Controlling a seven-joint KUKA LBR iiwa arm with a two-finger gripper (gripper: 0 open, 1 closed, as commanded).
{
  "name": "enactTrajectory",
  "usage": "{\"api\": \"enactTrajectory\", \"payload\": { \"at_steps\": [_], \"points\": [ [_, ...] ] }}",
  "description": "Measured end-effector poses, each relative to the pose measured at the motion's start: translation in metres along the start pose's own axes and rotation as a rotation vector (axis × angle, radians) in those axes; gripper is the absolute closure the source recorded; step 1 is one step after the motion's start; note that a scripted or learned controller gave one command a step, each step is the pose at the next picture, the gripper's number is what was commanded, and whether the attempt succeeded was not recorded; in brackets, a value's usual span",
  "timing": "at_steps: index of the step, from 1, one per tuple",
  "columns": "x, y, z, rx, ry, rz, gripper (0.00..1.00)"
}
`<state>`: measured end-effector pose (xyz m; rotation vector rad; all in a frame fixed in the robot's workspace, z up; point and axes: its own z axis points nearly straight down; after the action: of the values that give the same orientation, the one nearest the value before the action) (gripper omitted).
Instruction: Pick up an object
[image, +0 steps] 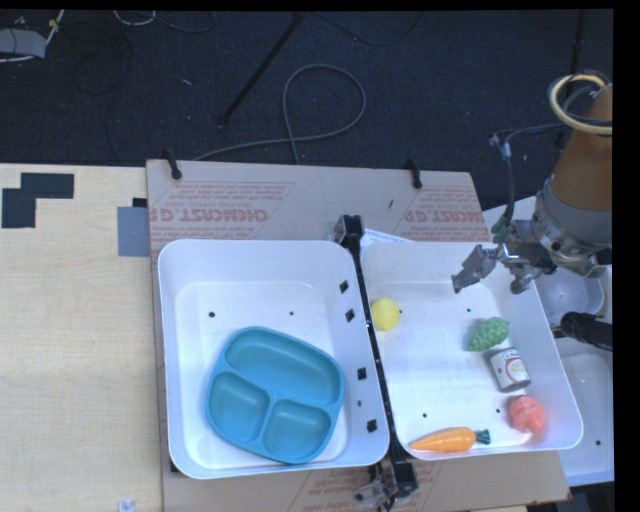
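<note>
The right bin (440, 270) holds a yellow lemon-like fruit (385, 313) by the divider, a knobbly green item (488, 333), a small can (511, 368) lying on its side, a pink-red lump (527, 414) and an orange carrot (447, 439) at the front wall. My gripper (495, 277) hangs over the bin's back right part, above and just behind the green item. It is open, its two dark fingers spread wide with nothing between them.
A blue divided plate (275, 393) lies in the left bin (190, 290). A black clipped divider (362, 330) joins the two bins. Cardboard (260, 205) lies under them, and cables run over the dark floor behind.
</note>
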<state>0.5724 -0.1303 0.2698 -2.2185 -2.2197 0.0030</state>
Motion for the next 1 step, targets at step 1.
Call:
{"api": "enactTrajectory", "payload": {
  "at_steps": [1],
  "points": [
    [-0.0089, -0.0038, 0.0509, 0.004, 0.000, 0.001, 0.00]
  ]
}}
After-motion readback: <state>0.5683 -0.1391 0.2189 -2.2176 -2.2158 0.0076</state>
